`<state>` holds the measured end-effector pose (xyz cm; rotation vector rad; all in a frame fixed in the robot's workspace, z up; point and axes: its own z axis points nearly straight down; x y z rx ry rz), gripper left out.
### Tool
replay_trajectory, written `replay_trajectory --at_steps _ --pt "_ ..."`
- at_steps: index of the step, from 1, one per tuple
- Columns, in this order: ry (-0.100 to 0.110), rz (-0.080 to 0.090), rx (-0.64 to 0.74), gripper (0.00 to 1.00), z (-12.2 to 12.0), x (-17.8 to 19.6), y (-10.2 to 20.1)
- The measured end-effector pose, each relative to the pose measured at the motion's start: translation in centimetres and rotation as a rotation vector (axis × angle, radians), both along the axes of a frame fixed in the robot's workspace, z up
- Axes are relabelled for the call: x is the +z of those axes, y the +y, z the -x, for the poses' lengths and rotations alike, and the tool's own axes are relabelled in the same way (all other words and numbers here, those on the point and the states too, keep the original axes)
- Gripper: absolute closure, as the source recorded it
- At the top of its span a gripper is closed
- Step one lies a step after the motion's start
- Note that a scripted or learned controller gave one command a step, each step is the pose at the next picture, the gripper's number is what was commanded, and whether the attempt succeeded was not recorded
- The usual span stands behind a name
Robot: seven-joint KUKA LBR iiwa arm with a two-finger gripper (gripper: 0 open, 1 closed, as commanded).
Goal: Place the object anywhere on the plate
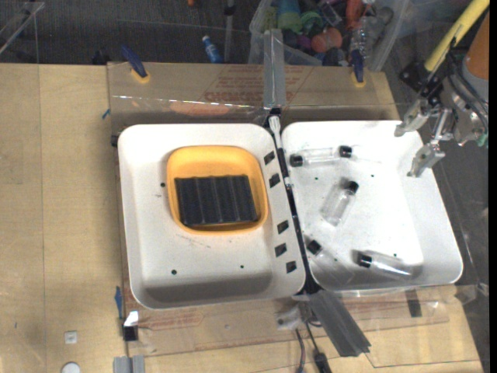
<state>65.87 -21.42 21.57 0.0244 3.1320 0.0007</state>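
A yellow-orange plate (177,164) lies in the left white bin (140,270). A black ridged rectangular object (216,200) rests flat on the plate, covering most of its middle. My gripper (417,144) hangs over the far right edge of the right bin (435,231), well away from the plate. Its two fingers stand apart with nothing between them.
Three clear vials with black caps lie in the right bin: one at the back (318,156), one in the middle (339,200), one near the front (382,264). A black-tabbed divider (281,200) separates the bins. A tub of colourful toys (326,10) stands behind the bench.
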Motion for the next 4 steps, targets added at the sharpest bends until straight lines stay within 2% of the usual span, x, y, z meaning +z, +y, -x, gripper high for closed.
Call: replay_trajectory --at_steps 1,2,3,4 --pt "0.000 0.001 0.232 0.00 -0.9 -1.0 -0.7" --pt "-0.003 0.005 0.541 0.00 -1.0 0.6 -0.7" --pt "-0.003 0.007 0.785 0.00 -1.0 1.5 -0.7" --pt "-0.003 0.008 1.073 0.00 -1.0 1.6 -0.7"
